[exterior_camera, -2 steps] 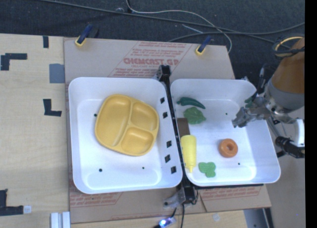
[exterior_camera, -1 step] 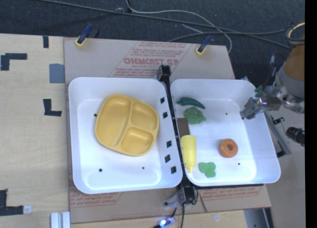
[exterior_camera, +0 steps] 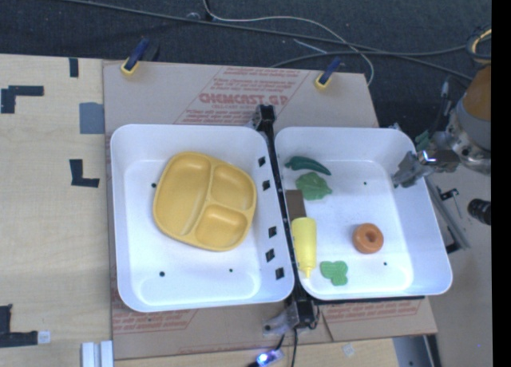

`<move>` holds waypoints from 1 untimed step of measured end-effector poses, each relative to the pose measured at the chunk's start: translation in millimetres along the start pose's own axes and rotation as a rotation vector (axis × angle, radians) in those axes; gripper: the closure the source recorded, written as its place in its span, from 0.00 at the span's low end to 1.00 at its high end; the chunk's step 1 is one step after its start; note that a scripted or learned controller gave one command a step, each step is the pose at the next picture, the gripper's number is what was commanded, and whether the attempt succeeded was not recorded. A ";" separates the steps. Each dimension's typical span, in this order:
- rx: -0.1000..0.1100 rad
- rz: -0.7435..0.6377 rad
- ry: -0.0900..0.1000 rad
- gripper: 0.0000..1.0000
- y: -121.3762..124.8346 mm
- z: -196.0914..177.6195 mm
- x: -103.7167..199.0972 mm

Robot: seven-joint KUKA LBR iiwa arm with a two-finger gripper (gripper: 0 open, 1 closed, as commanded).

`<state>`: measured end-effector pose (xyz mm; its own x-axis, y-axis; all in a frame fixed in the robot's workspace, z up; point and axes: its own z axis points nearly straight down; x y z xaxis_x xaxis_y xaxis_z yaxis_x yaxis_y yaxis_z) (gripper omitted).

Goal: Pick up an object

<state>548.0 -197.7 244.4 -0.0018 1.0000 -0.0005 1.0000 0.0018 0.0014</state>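
The right bin (exterior_camera: pixel 415 198) holds several toy foods: a dark green pepper (exterior_camera: pixel 307 165), a green leafy piece (exterior_camera: pixel 314 187), a yellow corn-like piece (exterior_camera: pixel 304 243), an orange donut (exterior_camera: pixel 368 238) and a small green broccoli-like piece (exterior_camera: pixel 334 272). My gripper (exterior_camera: pixel 409 170) hangs at the right bin's upper right rim, well to the right of all the food and above the donut in the picture. Nothing shows between its fingers. The arm's orange band (exterior_camera: pixel 479 94) is at the right edge.
The left bin (exterior_camera: pixel 128 198) holds a yellow divided plate (exterior_camera: pixel 205 199). Both bins rest on a cardboard sheet (exterior_camera: pixel 239 94) held by two yellow clamps (exterior_camera: pixel 134 57). Black cables (exterior_camera: pixel 239 22) cross the dark floor behind.
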 end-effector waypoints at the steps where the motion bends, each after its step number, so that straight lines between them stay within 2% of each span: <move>1: 0.002 -0.004 0.001 1.00 -5.3 -2.8 55.2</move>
<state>542.6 -142.5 247.2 -0.0055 1.0000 0.0009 1.0000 0.0055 -0.0009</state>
